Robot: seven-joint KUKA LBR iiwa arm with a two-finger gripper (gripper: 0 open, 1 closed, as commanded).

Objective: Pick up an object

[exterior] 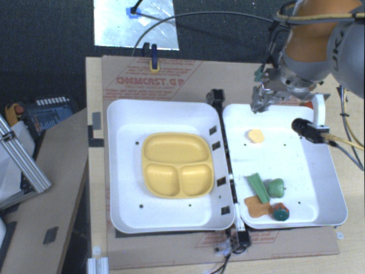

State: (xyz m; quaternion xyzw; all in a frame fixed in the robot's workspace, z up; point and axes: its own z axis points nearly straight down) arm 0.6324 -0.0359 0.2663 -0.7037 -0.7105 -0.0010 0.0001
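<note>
Though small and flat in the right bin point(319, 170), probably light and stiff: yellow piece point(255, 136), best pinched across its edges; gripper point(261, 103) above the bin's far rim, spread or pressed together impossible to tell

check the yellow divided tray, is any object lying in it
No, the yellow divided tray in the left bin shows three bare compartments.
</note>
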